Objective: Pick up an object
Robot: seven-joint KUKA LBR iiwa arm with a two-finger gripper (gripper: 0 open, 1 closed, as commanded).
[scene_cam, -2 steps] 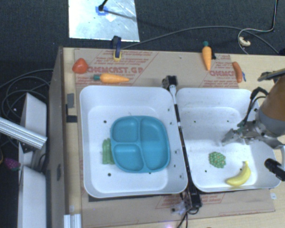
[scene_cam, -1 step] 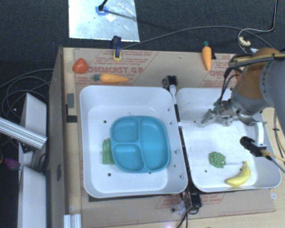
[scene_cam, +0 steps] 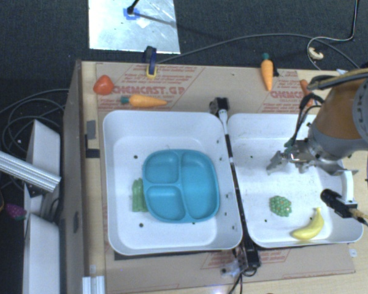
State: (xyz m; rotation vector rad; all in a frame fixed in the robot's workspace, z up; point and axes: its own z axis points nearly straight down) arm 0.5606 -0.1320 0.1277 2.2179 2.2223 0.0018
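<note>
In the right bin lie a green bumpy cluster like peas or grapes and a yellow banana near the front right corner. My gripper hangs over the middle of that bin, up and slightly left of the green cluster, apart from both items. Its fingers point left and nothing shows between them. The left bin holds a blue divided plate with a green item at its left edge.
On the cardboard behind the bins lie a toy carrot, a tomato-like piece and a second carrot. A black divider clamp sits between the bins. Cables run along the bench's left side.
</note>
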